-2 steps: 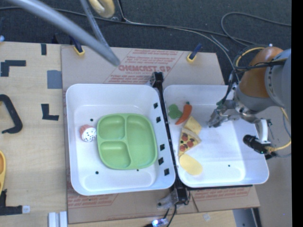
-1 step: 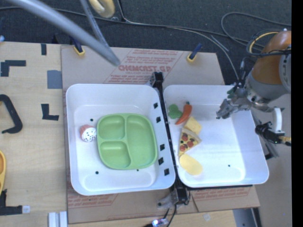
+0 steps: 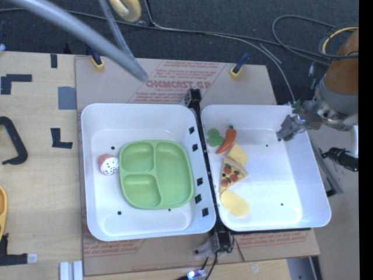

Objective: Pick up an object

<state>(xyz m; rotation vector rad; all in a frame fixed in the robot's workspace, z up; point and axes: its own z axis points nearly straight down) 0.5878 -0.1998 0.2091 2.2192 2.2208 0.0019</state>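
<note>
Right bin, left side: a cluster of toy foods lying along the wall next to the divider. Farthest is a green piece, touching an orange-red carrot that lies at a slant. Just nearer is a yellow cheese wedge, then a pizza slice with red dots, and nearest a pale yellow oval piece. The rest of this bin's floor is bare white.

Hand: grey, at the far right rim of the right bin, well apart from the food cluster. Whether it is spread or pressed together cannot be told; nothing is seen held in it. The arm, with its orange band, enters from the right.

Left bin: holds a green divided plate with three compartments, and just left of it a small white ball with dots, touching or nearly touching the plate's rim.

Both bins rest on a brown cardboard sheet over the pale wooden tabletop. Dark cables run across the far background.
</note>
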